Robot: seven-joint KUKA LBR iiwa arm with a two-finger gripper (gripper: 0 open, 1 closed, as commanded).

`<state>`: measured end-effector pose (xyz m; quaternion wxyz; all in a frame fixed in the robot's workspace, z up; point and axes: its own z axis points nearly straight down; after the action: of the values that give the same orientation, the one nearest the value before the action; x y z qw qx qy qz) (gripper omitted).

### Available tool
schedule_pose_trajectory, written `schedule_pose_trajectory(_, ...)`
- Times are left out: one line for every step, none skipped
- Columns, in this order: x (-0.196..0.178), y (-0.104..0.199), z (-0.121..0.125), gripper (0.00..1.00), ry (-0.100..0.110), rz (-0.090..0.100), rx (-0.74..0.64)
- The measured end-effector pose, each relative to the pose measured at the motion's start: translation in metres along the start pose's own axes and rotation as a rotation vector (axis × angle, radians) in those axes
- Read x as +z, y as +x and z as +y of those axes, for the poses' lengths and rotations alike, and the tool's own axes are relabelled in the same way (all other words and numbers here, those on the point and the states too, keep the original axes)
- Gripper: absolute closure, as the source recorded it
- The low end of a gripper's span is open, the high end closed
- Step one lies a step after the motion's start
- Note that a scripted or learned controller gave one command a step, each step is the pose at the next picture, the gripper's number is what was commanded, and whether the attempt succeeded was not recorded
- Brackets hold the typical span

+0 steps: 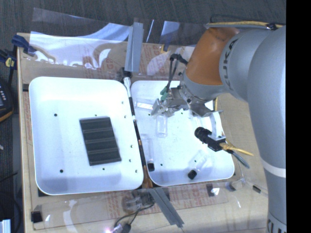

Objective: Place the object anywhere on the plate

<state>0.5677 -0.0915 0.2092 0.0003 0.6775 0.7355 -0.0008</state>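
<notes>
Clear plastic tube (161, 125) lies flat in right bin (221, 171); likely light, stiff, slippery; grip mid-body; tool (163, 106) just above, closure cannot be told.

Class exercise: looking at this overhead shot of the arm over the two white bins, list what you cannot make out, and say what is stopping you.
- Gripper, camera view: small and pale against the right bin; open or shut cannot be told.
- Clear object below it: transparent on white, so its kind stays unclear.
- Right bin's far right corner: hidden by the arm.
- Dark ridged plate in the left bin: its material cannot be told.
</notes>
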Motion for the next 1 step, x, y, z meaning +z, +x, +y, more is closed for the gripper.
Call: schedule_pose_trajectory(0.0046, 0.0565, 0.0697, 1.0, 0.003, 0.002, 0.023)
